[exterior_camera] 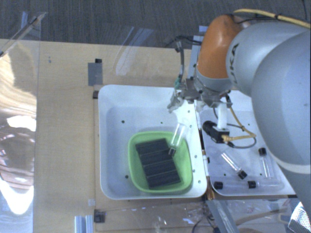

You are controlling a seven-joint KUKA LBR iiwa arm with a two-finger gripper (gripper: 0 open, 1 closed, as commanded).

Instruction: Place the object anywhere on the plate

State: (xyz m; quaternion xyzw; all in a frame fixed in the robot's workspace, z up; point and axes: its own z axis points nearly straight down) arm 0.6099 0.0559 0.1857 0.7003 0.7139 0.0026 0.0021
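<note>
My arm reaches in from the right, grey with its orange band above the wrist, and my jaws hang over the far right corner of the left bin, close to the wall it shares with the right bin. I cannot tell whether they are parted or closed; the wrist hides most of them, and I see nothing between them. Nearer the camera in the left bin sits a green plate with rounded corners, carrying a dark ribbed block that lies at a slant across its middle. The object, a clear tube with a dark cap at its lower end, rests tilted on the plate's far right rim, its capped end touching the block's corner and its open end pointing up towards my jaws, apart from them. In the right bin lie more clear tubes: one near the middle, one upright by my arm's edge, and small dark caps along the near wall. Both bins stand on the pale wooden counter.
</note>
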